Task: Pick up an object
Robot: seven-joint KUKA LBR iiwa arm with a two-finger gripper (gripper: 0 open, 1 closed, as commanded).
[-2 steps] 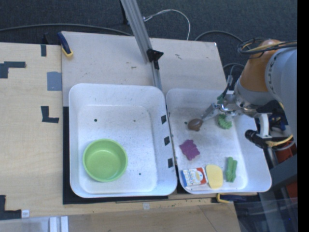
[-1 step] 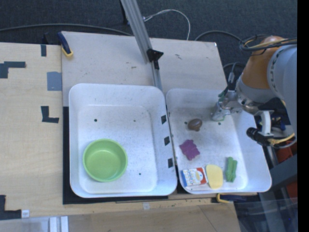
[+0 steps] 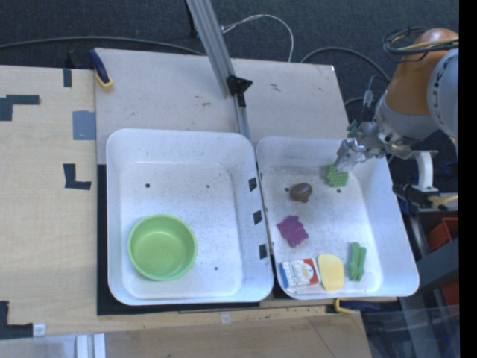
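Note:
My gripper [image 3: 344, 161] hangs over the far right part of the right bin [image 3: 387, 222], coming in from the grey arm with the orange band [image 3: 417, 88]. A small green studded block [image 3: 336, 176] sits right at its tip, touching or nearly touching it. Whether the block rests on the bin floor or is lifted is unclear. Left of it lies a brown rounded object [image 3: 300, 192]. A purple block [image 3: 293, 230] lies nearer the bin's middle.
Along the right bin's front edge lie a white and red packet [image 3: 299, 274], a yellow piece [image 3: 331, 271] and a dark green piece [image 3: 357, 262]. A green bowl [image 3: 162, 247] stands in the left bin [image 3: 179, 162]. A metal pole [image 3: 216, 36] rises behind the bins.

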